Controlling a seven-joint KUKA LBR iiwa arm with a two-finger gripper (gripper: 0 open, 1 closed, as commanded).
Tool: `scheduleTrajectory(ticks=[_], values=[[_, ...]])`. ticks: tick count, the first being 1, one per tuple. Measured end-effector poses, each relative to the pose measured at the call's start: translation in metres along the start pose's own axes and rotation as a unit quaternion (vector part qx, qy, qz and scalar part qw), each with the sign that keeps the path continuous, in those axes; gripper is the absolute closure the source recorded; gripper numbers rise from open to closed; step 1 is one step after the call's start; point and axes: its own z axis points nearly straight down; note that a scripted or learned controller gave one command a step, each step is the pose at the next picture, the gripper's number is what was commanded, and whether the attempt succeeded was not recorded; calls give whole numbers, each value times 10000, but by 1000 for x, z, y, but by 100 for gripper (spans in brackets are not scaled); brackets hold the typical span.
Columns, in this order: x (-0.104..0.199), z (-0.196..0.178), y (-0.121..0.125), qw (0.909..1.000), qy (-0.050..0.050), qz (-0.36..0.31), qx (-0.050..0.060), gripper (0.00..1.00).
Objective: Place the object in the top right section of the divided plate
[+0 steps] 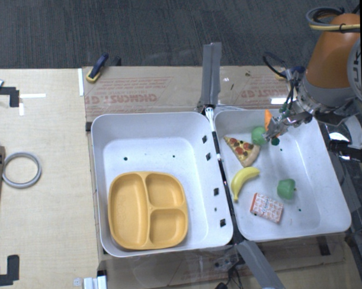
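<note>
From above, the claw [274, 133] hangs low over the upper part of the right bin [324, 183], right beside a small green object [259, 134]; whether its fingers are spread or pressed together, I cannot tell. Just below sit a pizza slice [241, 149], a banana [243, 181], a wrapped snack [267, 207] and a green pepper [286, 189]. Over in the left bin [109, 137], the yellow divided plate [149, 209] lies near the front.

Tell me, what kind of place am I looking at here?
Probably a robotics lab or test bench, not a kitchen. A robot arm reaches over two white bins; the food, like the banana and pizza slice, looks like toys, and a tape roll lies nearby.
</note>
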Motion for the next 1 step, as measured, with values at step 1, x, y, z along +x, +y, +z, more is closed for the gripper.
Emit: scheduleTrajectory(ticks=[1], values=[[-109, 19, 9, 9995, -3, -307, -4, 100]])
